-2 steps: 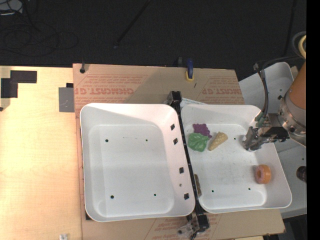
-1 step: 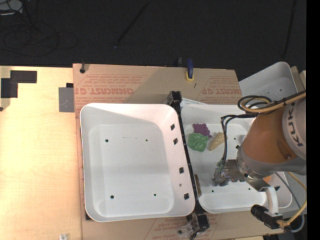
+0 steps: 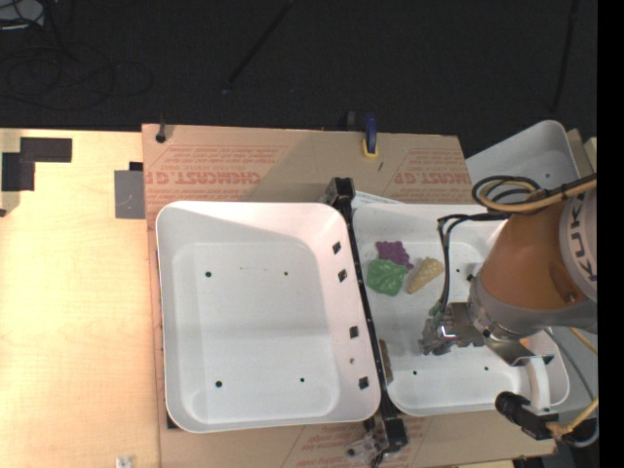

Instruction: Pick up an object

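Jaws (image 3: 436, 339) prob. low in right bin (image 3: 458, 398), tips obscured.

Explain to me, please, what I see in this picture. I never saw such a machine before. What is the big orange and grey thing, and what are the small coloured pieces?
This is one photo from a camera fixed above a bench, looking down at a slant. The orange and grey thing is a robot arm reaching in from the right. Its hand is the dark metal part at its tip, low over the right bin. I cannot tell whether it holds anything. Two shallow white bins sit side by side. In the right bin lie three small pieces close together: a purple piece, a green piece and a pale yellow piece. The left bin is next to it.
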Robot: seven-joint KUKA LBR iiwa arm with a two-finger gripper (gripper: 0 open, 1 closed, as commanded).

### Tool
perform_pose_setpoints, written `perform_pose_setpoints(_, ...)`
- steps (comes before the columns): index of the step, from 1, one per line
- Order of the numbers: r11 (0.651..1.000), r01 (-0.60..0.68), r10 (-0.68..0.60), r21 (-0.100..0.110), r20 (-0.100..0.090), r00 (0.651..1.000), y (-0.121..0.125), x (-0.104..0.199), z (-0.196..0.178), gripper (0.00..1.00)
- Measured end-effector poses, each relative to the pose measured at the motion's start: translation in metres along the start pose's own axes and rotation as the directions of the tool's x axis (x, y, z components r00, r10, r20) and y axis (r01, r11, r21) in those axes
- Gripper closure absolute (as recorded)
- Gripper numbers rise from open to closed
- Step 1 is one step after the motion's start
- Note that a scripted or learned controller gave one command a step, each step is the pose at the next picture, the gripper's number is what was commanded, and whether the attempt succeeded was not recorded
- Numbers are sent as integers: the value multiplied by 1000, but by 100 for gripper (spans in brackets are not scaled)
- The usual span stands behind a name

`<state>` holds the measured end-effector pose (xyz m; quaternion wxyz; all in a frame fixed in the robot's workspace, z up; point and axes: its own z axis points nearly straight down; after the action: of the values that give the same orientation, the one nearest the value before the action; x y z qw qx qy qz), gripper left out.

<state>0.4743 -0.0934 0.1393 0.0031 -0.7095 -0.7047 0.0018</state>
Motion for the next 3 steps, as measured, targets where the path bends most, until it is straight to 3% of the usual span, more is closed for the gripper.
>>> perform_pose_setpoints(2, 1000, -8, 8, 4, -1, 1000, -1, -2, -18, 100)
perform_pose_setpoints(3, 1000, 13, -13, -16, 1, 1000, 2, 42, -140, 100)
